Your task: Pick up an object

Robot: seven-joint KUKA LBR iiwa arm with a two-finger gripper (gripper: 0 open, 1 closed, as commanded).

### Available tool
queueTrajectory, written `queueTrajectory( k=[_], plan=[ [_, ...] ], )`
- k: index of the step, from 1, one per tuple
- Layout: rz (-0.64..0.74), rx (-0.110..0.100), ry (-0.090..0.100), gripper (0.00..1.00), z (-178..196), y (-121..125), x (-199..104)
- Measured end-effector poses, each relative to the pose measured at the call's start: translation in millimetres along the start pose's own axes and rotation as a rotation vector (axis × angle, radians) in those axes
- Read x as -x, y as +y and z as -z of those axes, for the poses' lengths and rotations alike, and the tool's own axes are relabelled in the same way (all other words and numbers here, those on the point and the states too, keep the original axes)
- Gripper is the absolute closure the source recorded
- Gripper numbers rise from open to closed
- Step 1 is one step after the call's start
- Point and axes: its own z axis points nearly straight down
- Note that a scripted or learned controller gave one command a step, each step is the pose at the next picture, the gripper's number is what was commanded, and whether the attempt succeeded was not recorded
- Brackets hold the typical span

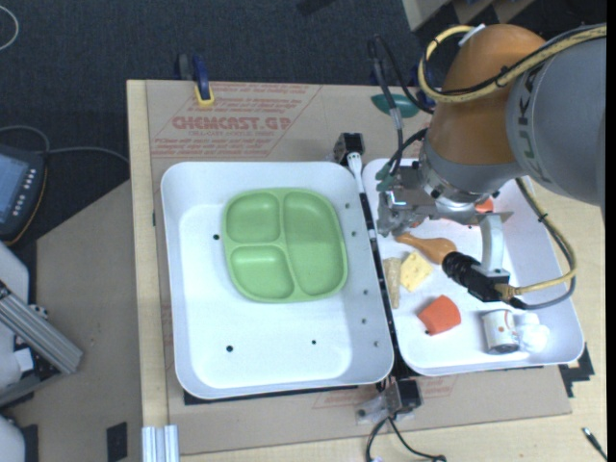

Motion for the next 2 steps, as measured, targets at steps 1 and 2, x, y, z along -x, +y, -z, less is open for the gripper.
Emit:
queueTrajectory(
  k=[1,2],
  plan=[
    [-0.002,0.001,-0.001,1.00,-6.8,-7.7,-52.1],
    [-0.003,0.000,-0.001,1.00,-2.7,-17.9,-76.3]
  ],
)
